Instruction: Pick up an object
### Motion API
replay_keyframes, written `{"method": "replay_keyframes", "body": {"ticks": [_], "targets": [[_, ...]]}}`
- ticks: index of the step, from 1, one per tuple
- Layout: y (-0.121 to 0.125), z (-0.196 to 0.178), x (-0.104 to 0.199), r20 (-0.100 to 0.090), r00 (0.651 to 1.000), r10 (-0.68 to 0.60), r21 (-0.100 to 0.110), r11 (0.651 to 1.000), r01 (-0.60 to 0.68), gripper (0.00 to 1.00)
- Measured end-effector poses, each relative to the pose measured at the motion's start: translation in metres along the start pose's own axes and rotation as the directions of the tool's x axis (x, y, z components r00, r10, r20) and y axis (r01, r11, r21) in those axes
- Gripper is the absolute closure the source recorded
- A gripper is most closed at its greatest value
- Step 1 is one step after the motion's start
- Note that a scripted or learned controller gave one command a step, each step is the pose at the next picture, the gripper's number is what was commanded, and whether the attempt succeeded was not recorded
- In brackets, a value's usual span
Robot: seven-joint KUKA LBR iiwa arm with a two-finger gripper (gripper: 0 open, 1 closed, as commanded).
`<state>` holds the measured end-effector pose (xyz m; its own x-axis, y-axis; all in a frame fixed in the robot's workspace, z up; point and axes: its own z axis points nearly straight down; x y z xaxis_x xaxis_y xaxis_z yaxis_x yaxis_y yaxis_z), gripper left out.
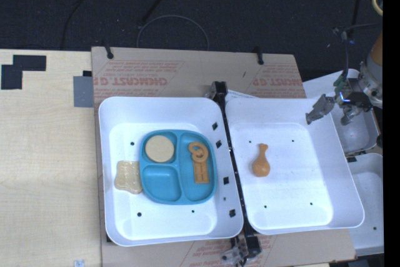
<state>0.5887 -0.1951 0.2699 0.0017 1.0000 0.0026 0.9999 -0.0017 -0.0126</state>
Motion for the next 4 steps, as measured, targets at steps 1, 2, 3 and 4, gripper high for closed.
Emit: {"method": "replay_keyframes", "body": {"ticks": [1,2,3,4], "targets": [[0.002,-0.006,0.000,0.002,1.000,-0.002,-0.010,1.000,0.002,0.00],[-0.001,0.043,0.009,0.000,1.000,0.000,-0.005,1.000,0.000,0.00],[-0.002,0.088,0.006,0.001,1.000,-0.001,-0.006,1.000,0.001,0.00],[-0.002,0.132,0.002,0.001,1.000,-0.001,-0.006,1.000,0.001,0.00]]}}
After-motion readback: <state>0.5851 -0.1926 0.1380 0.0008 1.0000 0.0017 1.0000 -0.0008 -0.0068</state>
